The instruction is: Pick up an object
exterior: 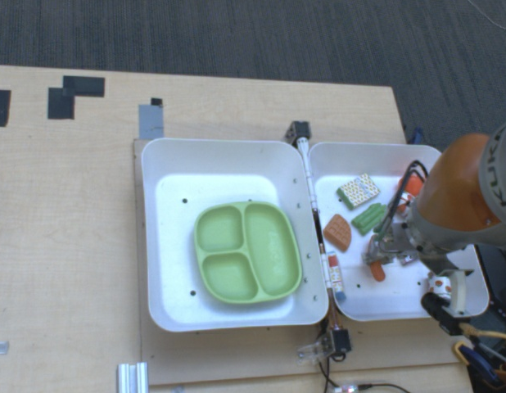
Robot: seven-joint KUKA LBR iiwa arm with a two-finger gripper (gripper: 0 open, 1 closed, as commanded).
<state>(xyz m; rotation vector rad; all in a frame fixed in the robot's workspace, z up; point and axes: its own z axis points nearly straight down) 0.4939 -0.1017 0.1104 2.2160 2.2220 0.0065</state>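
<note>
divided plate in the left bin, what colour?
Light green; the plate shows plainly in the camera view.

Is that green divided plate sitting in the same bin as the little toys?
No, the green plate lies alone in the left bin, while the small toys, like the green piece, are in the right bin.
</note>
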